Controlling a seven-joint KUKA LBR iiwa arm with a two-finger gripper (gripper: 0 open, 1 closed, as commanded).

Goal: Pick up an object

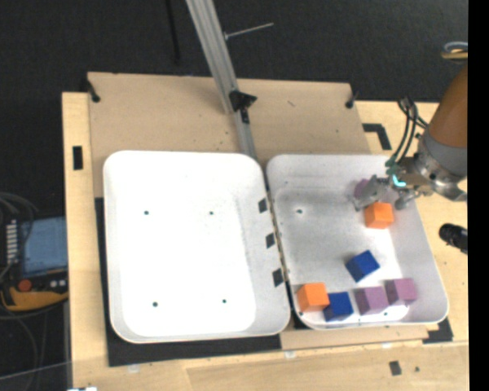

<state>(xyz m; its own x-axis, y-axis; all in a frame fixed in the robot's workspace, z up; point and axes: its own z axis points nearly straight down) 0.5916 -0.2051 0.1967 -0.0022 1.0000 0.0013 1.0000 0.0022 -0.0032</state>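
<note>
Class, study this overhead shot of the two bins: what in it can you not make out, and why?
- Whether the gripper holds the orange block just below it: fingers too small and blurred in the camera view.
- The purple thing beside the gripper: partly covered by it, shape unclear.
- The arm: cut off by the right edge.

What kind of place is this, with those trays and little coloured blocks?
Probably a robotics lab test bench: a robot arm reaches over two white bins, toy-like blocks lie in one, and loose cables sit alongside.
</note>
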